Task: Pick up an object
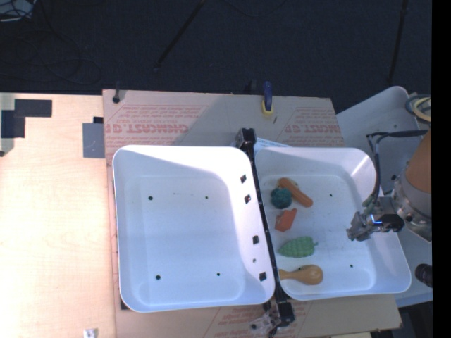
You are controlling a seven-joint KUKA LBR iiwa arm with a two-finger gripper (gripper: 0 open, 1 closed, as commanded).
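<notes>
Two-finger metal gripper (pixel 359 231) hovers over right shallow white plastic bin (pixel 384 277), near its right wall — jaw state cannot tell. Objects clustered at bin's left side, apart from gripper: orange carrot-shaped toy (pixel 294 192), dark teal ball (pixel 281 198), red-orange wedge (pixel 285 220), bumpy green toy (pixel 297 247), tan gourd-shaped toy (pixel 303 274).

My grey arm with the orange band above its wrist (pixel 425 162) reaches in from the right edge of the view. Its dark metal two-finger hand (pixel 358 229) sits low and points left, tilted slightly downward. I see nothing held between the tips.
</notes>
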